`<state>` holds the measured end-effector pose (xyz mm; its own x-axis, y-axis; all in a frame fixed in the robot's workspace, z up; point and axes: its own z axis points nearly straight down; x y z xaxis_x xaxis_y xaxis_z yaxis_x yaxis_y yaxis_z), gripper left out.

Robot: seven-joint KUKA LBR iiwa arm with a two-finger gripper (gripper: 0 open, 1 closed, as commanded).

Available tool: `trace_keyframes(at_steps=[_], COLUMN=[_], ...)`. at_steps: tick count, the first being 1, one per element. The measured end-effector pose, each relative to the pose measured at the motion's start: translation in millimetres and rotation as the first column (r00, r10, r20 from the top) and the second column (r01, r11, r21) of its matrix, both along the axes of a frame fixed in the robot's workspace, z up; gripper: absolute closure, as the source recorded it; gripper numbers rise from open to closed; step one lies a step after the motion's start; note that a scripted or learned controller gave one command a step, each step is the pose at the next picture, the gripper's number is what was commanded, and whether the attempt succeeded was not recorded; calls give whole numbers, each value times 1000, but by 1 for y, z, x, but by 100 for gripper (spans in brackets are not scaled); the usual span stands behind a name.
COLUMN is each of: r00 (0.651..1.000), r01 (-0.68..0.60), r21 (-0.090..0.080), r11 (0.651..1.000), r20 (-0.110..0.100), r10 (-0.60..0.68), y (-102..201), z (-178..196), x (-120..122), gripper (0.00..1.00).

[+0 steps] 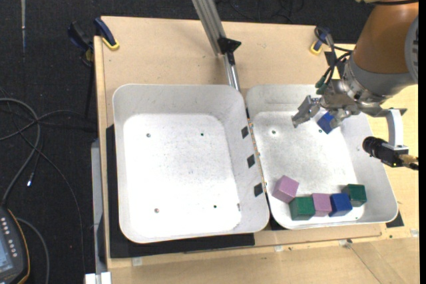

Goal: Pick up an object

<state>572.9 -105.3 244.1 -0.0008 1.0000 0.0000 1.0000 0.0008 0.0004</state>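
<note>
Above the right bin [373,163], toward its far right part: gripper [324,114] of the grey arm with its orange band. A small blue block [325,122] sits between the fingers [303,111], raised off the bin floor; the fingers look closed on it, though the far finger is partly hidden behind the block.

Right bin, contents, all clustered along the near wall, well apart from the gripper: one pale purple block [286,187], tilted, standing a little inward from the rest; then a row, running away from the left bin, of dark green block [301,207], pink-purple block [321,204], blue block [340,203] and green block [356,193], each touching or just beside its neighbour.

Left bin [123,143]: white, speckled floor.

Open room: middle and far-left floor of the right bin lies bare beneath and beside the gripper. Worktop [166,50] beyond both bins is bare wood, with clamps [106,34] at its far corners.
</note>
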Motion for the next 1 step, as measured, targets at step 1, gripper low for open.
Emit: trace_keyframes(at_steps=[1], r00=[1000], r01=[5], r21=[-5], r11=[1000], r20=[6], r10=[-5], y=[-71], z=[41], x=[35], gripper=[0])
